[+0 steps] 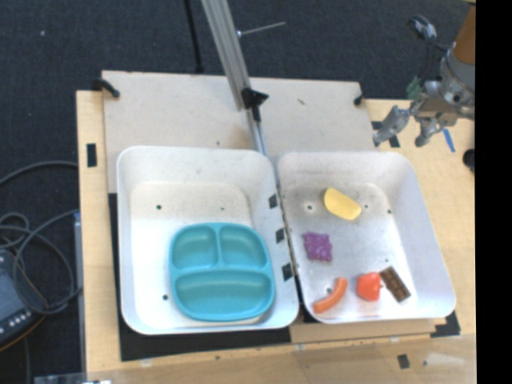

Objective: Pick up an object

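The right bin (416, 206) holds a yellow lump (342, 204) near its back, a purple piece (318, 246) at mid-left, and along the front an orange carrot-like piece (330, 295), a red-orange ball (368, 286) and a brown block (394, 284). My gripper (404, 133) hangs over the bench just beyond the right bin's far right corner, well away from all of them. It is open, with nothing between its two spread fingers.
The left bin (144, 190) holds a blue divided plate (221, 272) at its front. A slanted metal pole (228, 46) rises from between the bins at the back. Cables lie on the dark floor at left.
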You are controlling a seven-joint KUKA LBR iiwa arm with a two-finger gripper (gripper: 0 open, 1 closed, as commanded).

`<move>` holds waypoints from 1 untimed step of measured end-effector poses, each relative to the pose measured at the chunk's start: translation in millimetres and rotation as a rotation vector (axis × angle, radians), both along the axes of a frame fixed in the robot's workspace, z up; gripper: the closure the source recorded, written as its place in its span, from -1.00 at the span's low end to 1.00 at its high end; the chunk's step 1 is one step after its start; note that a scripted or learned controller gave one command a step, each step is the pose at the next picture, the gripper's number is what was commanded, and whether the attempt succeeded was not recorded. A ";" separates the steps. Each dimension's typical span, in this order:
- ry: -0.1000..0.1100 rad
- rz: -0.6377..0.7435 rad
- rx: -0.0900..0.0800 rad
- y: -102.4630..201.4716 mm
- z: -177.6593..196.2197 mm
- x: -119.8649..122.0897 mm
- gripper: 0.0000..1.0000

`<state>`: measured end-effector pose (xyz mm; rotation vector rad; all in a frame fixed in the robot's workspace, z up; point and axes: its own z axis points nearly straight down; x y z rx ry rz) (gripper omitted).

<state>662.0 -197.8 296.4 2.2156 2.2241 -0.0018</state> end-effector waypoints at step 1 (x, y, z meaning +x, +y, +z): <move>0.001 0.002 -0.001 -0.1 0.0 -0.1 -1.00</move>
